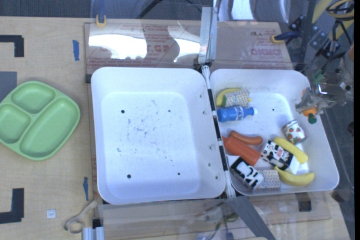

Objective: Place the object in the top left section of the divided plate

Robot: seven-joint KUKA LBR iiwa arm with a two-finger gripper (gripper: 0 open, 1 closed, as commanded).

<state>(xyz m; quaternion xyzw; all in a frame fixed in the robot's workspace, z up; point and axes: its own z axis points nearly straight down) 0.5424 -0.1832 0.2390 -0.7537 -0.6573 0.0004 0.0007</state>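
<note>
Sitting on the wooden bench at the far left, the green divided plate (38, 119) shows three smooth moulded sections and glossy rounded rims, well apart from both bins. Next comes the left bin (151, 133), a shallow white tray with rounded corners, its floor faintly scuffed with bluish marks. The right bin (275, 82) holds the clutter: a yellow item with a mesh-patterned wrap (233, 96) near the back, a blue bottle (235, 114) lying on its side just in front of it, an orange carrot-like piece (244, 145) beside a red sausage shape, a black-and-white patterned pack (277, 155), a small printed can (294, 132), and a banana (295, 177) against the front rim. Which of these is the task's object cannot be told; all lie in the right bin, left of and below the gripper (313, 104), which hangs over that bin's right rim. Blur and cabling there obscure the fingers, so their opening cannot be judged, nor whether the small orange bit at their tip is held.
</note>
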